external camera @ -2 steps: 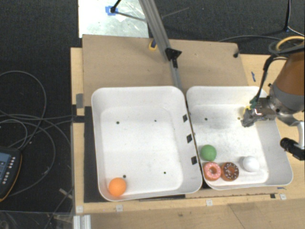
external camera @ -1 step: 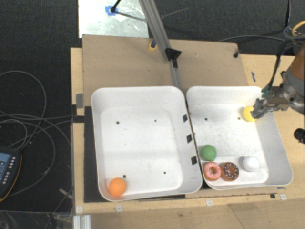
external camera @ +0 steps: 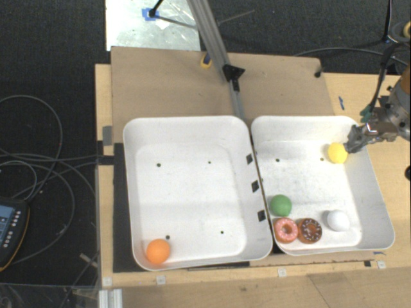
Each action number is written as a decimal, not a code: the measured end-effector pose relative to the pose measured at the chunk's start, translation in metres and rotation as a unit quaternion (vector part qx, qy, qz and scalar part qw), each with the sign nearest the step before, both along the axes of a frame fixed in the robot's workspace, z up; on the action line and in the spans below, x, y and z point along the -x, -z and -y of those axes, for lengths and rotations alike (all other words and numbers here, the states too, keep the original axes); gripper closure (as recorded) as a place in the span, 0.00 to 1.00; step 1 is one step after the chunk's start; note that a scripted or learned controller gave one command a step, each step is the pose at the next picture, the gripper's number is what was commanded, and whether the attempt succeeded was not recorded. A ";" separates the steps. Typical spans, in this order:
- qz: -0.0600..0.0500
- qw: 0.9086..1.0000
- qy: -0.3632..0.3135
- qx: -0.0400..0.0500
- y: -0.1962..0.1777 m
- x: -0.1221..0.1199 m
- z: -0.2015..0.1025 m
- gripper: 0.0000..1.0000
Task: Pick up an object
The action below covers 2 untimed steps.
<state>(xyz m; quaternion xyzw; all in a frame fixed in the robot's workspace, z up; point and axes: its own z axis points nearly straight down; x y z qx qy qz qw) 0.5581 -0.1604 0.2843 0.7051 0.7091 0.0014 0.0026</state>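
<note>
Beside jaws (external camera: 357, 140): yellow ball (external camera: 336, 153).

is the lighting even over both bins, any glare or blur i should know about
Camera view: light is soft and fairly even over the left bin and right bin, with no hard glare on their white floors; the brightest patch is the pale sheet at the top; the pincer near the yellow ball looks slightly soft; the small objects cast only faint shadows.
</note>
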 end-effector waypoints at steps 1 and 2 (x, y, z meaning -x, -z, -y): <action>-0.002 1.000 -0.002 -0.002 -0.002 0.008 -0.049 1.00; -0.003 1.000 -0.003 -0.002 0.018 0.020 -0.102 1.00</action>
